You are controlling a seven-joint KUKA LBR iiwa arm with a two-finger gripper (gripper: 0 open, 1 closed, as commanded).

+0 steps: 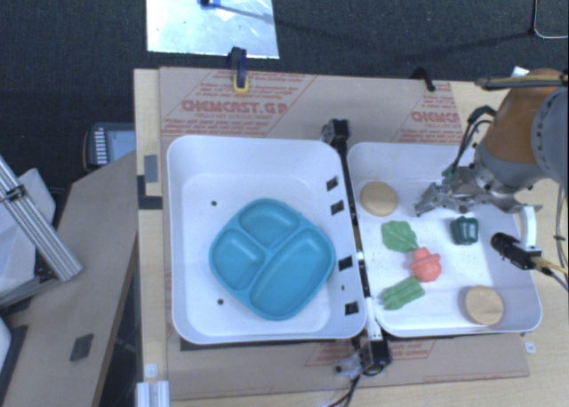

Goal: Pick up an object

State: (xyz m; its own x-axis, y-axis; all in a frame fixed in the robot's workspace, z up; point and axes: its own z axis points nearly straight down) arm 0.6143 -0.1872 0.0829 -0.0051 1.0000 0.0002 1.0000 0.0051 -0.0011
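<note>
My gripper (438, 197) hovers over the back of the right bin (524, 312), open with nothing between its fingers. Just to its right and nearer the front lies a dark green pepper (464, 231). A tan round piece (379, 198) sits to the gripper's left. Toward the front of it are a green leafy piece (399, 236), an orange-red piece (426, 265) and a green pickle-shaped piece (402, 293). A second tan round piece (483, 305) rests at the bin's front right corner.
The left bin (191, 165) holds a blue divided plate (271, 257). A black-clipped divider (348, 219) runs between the two bins. Cardboard (293, 103) lies under both bins.
</note>
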